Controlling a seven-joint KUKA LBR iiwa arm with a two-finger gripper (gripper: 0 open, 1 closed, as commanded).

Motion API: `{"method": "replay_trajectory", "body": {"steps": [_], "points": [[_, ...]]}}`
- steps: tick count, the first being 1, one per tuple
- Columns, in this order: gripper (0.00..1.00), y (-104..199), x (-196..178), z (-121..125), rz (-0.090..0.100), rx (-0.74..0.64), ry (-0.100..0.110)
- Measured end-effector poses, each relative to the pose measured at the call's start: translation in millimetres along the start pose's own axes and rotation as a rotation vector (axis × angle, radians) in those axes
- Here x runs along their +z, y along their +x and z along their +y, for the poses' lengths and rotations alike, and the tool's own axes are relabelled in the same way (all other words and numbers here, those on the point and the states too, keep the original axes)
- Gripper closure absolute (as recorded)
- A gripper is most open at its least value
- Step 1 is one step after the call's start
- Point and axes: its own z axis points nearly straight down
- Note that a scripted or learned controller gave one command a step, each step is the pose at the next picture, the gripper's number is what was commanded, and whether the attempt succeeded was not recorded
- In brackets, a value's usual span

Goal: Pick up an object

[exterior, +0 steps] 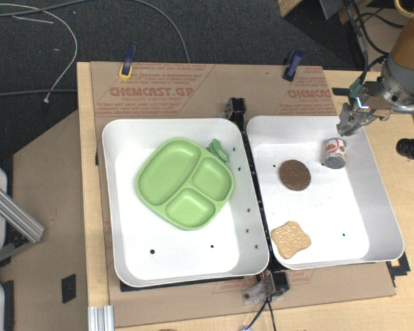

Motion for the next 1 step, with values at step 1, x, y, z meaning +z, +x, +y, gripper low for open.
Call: {"method": "replay_trajectory", "body": {"steps": [1], "points": [[1.0,52.6,7.7,3.3,0.004,-0.005,0.009]]}}
